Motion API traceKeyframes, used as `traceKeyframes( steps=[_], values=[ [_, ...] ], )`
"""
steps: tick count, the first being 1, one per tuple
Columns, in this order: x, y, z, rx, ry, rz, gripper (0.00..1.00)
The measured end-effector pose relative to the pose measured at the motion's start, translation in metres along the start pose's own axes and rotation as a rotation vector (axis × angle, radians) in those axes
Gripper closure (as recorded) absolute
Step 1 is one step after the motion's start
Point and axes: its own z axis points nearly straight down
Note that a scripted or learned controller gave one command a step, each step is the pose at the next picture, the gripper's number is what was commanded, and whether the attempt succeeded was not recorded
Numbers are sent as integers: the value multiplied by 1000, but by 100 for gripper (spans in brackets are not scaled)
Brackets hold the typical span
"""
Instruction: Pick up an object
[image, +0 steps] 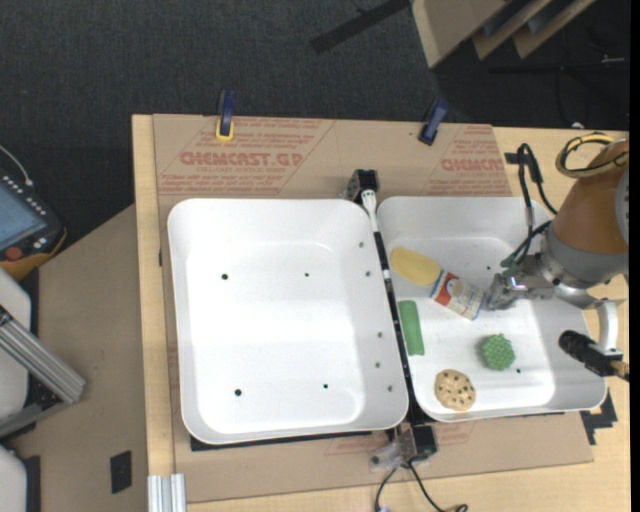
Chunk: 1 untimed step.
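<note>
Several objects lie in the right bin (470, 218): a yellow oval piece (415, 265), a small white, red and blue container (456, 295) on its side, a green bar (411, 328) along the left wall, a green bumpy ball (497, 352) and a round speckled cookie (454, 389). My gripper (499, 293) reaches in from the right and sits low, right at the right end of the small container. Whether it touches the container is unclear. The ball lies just below the gripper.
The left bin (200, 300) stands beside the right one, with a black divider (385, 280) between them. The arm's orange band (590, 215) hangs over the right bin's right rim. Cardboard (300, 150) and two clamps lie behind the bins.
</note>
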Motion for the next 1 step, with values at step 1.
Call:
traceKeyframes(
  steps=[1],
  values=[
    [35, -20, -61, 1, 3, -4, 100]
  ],
)
